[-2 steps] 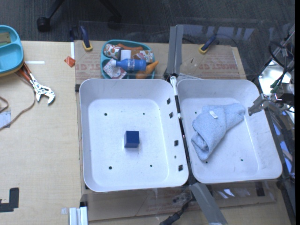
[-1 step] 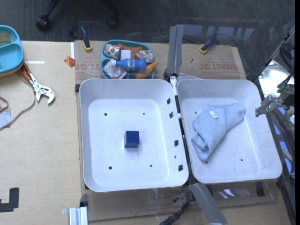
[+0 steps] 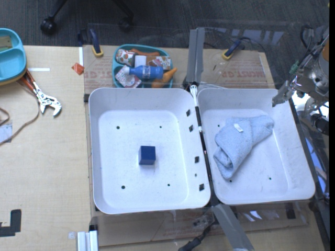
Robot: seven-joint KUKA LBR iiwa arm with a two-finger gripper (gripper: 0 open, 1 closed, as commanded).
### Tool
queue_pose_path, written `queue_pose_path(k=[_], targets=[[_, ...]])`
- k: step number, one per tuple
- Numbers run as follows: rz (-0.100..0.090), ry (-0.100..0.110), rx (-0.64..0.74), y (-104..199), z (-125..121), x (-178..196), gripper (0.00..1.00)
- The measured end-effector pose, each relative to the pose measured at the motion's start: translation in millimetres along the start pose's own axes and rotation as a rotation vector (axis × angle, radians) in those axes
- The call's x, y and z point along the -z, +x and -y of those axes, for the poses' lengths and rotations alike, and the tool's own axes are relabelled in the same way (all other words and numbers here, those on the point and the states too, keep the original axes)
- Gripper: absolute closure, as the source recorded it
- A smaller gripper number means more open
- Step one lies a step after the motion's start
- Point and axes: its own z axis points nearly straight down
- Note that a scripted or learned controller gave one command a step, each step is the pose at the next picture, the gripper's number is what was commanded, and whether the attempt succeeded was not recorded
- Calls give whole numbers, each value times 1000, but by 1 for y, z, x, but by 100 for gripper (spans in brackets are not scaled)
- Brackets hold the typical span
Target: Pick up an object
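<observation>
The blue cube (image 3: 147,155) sits mid-floor in the left bin (image 3: 104,192): small, rigid, flat-sided, probably light, so pinching two opposite faces should work. The grey-blue towel (image 3: 241,140) in the right bin (image 3: 293,192) is soft and floppy (grab a bunched fold). Can't tell what state the gripper (image 3: 293,88) is in.

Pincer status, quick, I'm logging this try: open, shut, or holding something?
Pincer: cannot be told; it sits at the right bin's far right rim, apart from the light blue towel.
</observation>
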Motion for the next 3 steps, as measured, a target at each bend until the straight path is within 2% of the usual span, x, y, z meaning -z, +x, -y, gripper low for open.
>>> queue_pose_path(k=[1,2,3], targets=[[-1,1,206,-24,41,1,0],[-1,1,224,-38,68,1,0],[-1,3,273,52,114,-53,0]])
